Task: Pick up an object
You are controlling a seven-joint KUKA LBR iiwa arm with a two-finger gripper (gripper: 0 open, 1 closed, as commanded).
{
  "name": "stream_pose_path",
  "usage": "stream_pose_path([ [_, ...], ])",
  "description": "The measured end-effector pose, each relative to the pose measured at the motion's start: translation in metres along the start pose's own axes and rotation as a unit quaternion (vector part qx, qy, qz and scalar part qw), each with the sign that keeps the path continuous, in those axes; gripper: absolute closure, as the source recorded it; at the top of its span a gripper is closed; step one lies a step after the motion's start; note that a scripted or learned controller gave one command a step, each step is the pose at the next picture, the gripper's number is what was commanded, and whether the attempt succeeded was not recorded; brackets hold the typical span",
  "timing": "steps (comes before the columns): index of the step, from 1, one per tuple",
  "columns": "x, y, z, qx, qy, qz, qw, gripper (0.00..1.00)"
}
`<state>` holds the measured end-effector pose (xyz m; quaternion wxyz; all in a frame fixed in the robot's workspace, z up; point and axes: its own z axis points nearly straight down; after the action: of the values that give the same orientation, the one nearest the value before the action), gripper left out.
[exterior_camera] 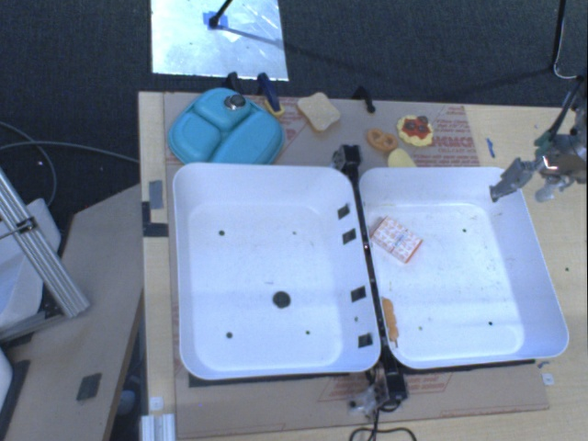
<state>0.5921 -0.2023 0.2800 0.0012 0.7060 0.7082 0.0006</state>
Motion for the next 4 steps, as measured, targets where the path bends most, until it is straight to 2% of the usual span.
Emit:
stream_pose_path([
  [1,0.068,0.018,0.122,0.003,0.002,-0.003,1.0,0.0],
  [2,0.11,0.044,0.196,-0.001,0.001,-0.003,1.0,0.0],
  [3,0.087,0.079,0.19,-0.005,0.001,-0.002,1.0,0.0],
  [4,0.102,-0.007,0.189,-0.007,0.0,0.002,1.0,0.0],
])
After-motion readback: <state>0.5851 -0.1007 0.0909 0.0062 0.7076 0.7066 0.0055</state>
